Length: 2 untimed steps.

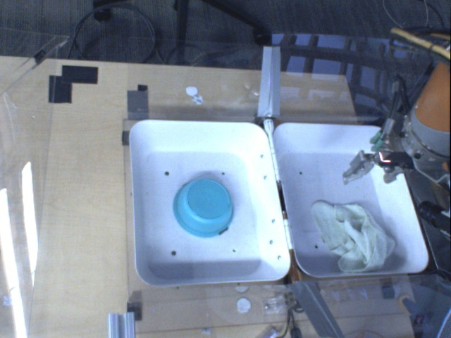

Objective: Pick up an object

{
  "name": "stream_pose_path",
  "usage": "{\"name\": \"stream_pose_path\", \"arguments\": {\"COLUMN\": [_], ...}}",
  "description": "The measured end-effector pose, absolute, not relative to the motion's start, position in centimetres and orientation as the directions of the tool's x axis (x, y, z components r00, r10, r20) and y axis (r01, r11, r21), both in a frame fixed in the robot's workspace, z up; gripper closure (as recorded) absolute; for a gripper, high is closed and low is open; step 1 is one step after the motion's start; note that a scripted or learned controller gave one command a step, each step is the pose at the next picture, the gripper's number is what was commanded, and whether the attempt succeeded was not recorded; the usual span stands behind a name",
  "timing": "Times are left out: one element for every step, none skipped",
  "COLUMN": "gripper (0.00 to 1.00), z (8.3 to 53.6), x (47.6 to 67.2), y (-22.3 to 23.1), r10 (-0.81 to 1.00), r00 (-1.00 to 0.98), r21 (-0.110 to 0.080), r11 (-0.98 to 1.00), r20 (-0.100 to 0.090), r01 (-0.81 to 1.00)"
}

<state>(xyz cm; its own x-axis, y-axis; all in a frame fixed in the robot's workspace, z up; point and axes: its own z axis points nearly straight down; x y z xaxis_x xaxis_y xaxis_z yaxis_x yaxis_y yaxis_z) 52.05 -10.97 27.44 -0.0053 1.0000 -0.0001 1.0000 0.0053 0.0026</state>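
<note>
Pale green crumpled cloth (352, 236) lies bunched in the right bin (310, 150).

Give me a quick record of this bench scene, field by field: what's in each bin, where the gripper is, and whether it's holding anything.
left bin: one blue bowl, upside down, near the middle of the floor
right bin: one crumpled pale cloth, toward the near right corner
gripper: over the right bin's far right part, above and apart from the cloth
holding: nothing visible between the fingers
arm: enters from the right edge, orange band showing
task status: no object picked up yet
</note>
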Motion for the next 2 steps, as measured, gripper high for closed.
{"name": "stream_pose_path", "arguments": {"gripper": [0.0, 0.0], "z": [33.0, 20.9], "x": [50.1, 48.9], "y": [-5.3, -9.5], "r10": [1.0, 0.984], "r00": [-0.026, -0.177], "r21": [0.004, 0.001], "r11": [0.026, 0.177], "r20": [0.0, 0.0], "r01": [1.0, 0.984]}}
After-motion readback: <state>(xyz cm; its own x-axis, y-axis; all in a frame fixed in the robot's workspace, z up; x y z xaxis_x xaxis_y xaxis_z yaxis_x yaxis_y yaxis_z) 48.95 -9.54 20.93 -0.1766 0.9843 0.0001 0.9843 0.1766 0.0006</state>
